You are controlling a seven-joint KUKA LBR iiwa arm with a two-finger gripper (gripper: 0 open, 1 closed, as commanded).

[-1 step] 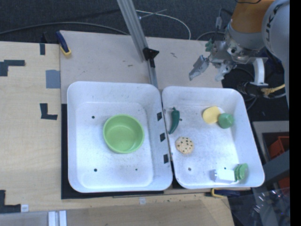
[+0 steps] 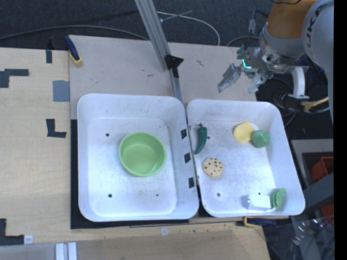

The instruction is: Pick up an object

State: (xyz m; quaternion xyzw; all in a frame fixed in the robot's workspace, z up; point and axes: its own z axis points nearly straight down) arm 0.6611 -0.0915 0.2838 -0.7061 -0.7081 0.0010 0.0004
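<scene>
Right bin (image 2: pixel 282 145) holds five small items: one green pepper (image 2: pixel 201 137) near its left wall, one speckled round cookie (image 2: pixel 212 167), one yellow piece (image 2: pixel 243 131) touching a green lump (image 2: pixel 260 138), one white-and-green piece (image 2: pixel 265 199). Left bin (image 2: pixel 87 145): one smooth green bowl (image 2: pixel 142 154). Gripper (image 2: pixel 244 77) hangs beyond the right bin's far rim, fingers apart, holding nothing.

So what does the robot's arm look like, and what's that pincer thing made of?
The arm is fat and round, grey with a shiny orange band near the top. Its pincer is small, grey and metal-looking, with a tiny green light glowing beside it.
</scene>
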